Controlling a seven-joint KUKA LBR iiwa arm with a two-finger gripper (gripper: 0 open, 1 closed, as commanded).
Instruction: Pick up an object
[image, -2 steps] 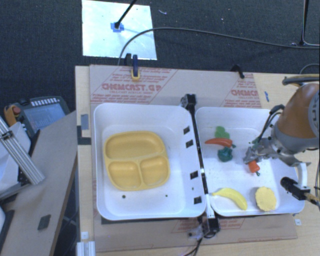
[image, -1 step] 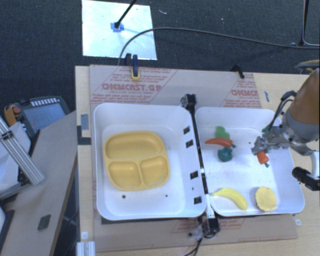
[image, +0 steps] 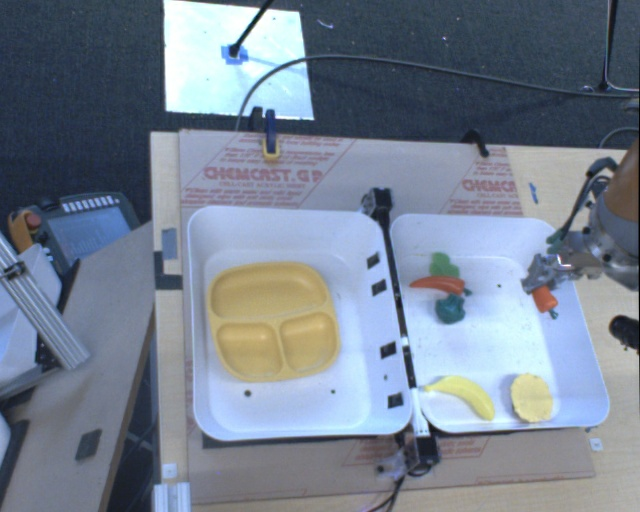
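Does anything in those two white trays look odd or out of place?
One thing: a small orange piece hangs at the claw over the right tray's far edge. The banana and the yellow plate lie flat, nothing spilled.

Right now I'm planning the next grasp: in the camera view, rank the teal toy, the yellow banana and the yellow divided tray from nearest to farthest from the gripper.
From the gripper at the right bin's right edge:
1. Teal toy, middle of the right bin.
2. Yellow banana, right bin's front edge.
3. Yellow divided tray, in the left bin.
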